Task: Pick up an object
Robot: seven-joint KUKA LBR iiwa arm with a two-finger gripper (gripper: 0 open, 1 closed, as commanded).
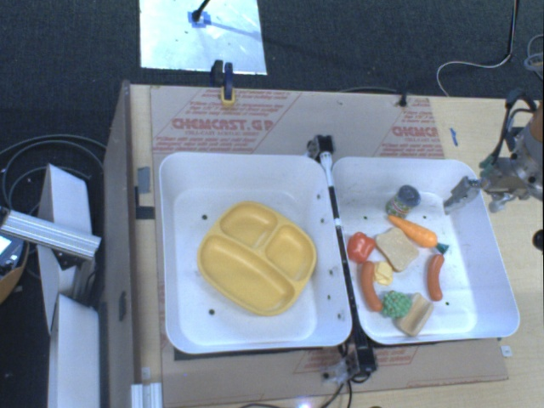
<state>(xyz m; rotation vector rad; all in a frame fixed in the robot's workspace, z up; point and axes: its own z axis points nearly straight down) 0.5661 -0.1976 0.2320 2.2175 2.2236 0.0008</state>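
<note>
Objects for picking lie bunched in the right bin (pixel 489 253), and I take that bin as my landmark. My end effector (pixel 466 192) sits at its upper right rim, the arm coming in from the right, and nothing is between its fingers; I cannot tell from here how wide they stand. Nearest it, toward the bin's upper middle, is a small grey-blue and green piece (pixel 405 201), with a carrot (pixel 413 229) just below. At the bin's centre lies a bread slice (pixel 397 249), a red pepper (pixel 360 246) on its left and a sausage (pixel 435 276) on its right. Near the bin's lower edge are a broccoli (pixel 393 303) and a tan wedge (pixel 416 316), close together. Left of the bin, the other bin (pixel 183 228) holds a yellow divided tray (pixel 257 257).

My worry is crowding: the pieces touch or nearly touch, so a descent could land astride two, or nudge a rounded one aside. Close to the rim, the fingers may also catch the wall.
</note>
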